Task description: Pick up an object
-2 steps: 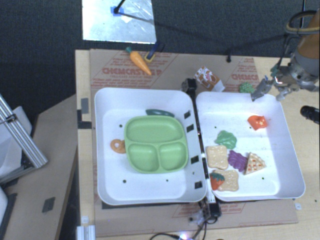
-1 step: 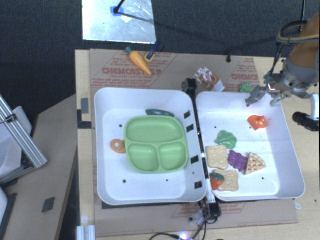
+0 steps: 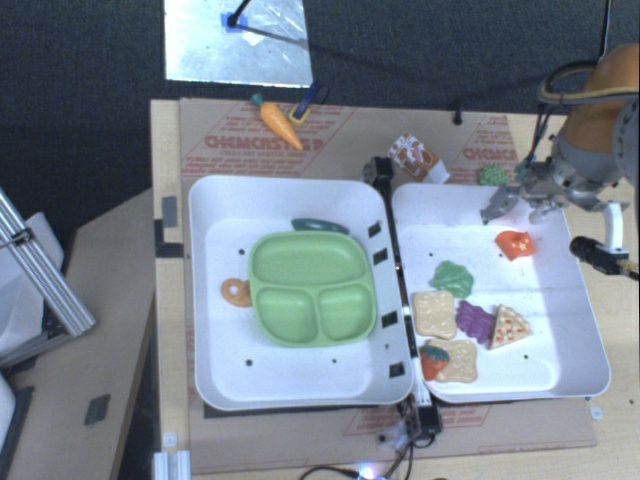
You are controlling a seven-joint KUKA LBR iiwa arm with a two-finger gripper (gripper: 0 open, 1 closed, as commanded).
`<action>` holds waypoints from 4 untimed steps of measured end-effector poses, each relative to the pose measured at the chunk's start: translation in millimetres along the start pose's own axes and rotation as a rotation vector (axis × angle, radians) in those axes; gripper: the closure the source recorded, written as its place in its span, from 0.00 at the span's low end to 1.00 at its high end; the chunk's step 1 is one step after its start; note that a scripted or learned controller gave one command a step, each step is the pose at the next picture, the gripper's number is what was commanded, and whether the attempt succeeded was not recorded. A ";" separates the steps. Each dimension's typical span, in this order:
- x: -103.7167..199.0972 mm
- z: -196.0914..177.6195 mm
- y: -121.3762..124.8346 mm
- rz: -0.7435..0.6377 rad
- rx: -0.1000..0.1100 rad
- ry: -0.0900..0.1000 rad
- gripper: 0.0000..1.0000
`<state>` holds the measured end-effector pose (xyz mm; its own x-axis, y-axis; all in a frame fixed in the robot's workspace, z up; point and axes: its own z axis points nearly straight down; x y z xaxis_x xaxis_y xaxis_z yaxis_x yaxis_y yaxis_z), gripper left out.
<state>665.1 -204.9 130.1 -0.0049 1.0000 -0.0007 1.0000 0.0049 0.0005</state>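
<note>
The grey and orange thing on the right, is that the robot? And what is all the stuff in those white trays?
Yes. That is a robot arm, photographed by one fixed camera looking down at a slant. Its gripper, a two-finger claw, hangs over the far edge of the right bin; nothing can be seen between its fingers.

The right bin holds toy food: a red piece near the gripper, a green leafy piece, two crackers, a purple piece, a pizza slice and a strawberry.

The left bin holds a green divided plate and a small orange ring.

A toy carrot lies on the bench behind the bins. Its job is to pick up one object.
</note>
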 end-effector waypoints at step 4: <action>0.7 -77.0 6.9 -0.001 -0.006 -0.001 1.00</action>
<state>672.0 -204.1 207.0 -0.0057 1.0000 -0.0018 1.0000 0.0057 0.0066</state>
